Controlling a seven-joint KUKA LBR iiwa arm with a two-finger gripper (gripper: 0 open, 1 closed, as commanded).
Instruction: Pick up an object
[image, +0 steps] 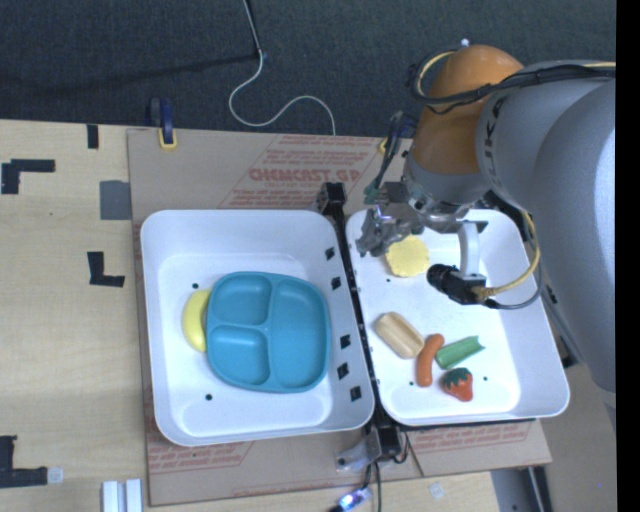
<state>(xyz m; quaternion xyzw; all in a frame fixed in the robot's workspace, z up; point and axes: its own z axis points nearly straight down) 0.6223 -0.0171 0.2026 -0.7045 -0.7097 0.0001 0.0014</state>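
Observation:
My gripper (381, 234) hangs low over the far left part of the right bin (500, 400), right beside a round yellow toy piece (408, 258). Nothing shows between its fingers. Nearer the front of that bin lie a tan bread roll (398, 334), an orange-red sausage (428, 360), a green pod (459, 351) and a small strawberry (458, 384).
The left bin (170, 240) holds a blue divided plate (268, 331) resting partly on a yellow toy (194, 321). A black clip strip (345, 290) runs along the seam between the bins. The large grey arm (560, 200) covers the right bin's far right side.

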